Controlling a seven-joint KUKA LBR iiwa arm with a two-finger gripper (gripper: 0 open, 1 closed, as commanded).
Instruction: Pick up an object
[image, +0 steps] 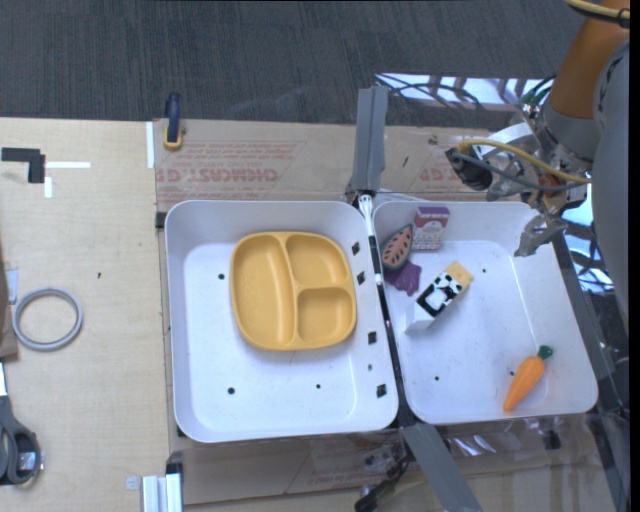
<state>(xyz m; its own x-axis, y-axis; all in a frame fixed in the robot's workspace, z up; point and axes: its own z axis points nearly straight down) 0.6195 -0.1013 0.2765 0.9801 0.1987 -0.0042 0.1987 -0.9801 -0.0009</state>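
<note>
1. Bench of pale wood carries two shallow white bins side by side, the left white bin and the right white bin, meeting along a central divider.

2. Grey arm with an orange band enters over the far right corner of the right bin; its gripper hangs at that bin's far right edge. How the gripper is set I cannot tell, as cables and shadow hide its tip, and nothing is visibly held.

3. Yellow plastic divided plate lies flat in the middle of the left bin, well apart from the gripper and on the other side of the divider.

4. Orange toy carrot with a green top lies near the right bin's near right corner, its long axis slanting from the near edge up toward the right edge. It sits toward the near edge from the gripper, with bare bin floor around it; I judge it the cleanest target.

5. Black-and-white block with a yellow end lies mid-bin, slanted, leftward of the gripper.

6. Small purple-and-white carton stands at the far edge, near the divider.

7. Pink oval toy and purple scrap crowd the divider, just beside the carton, making a tight approach.
</note>
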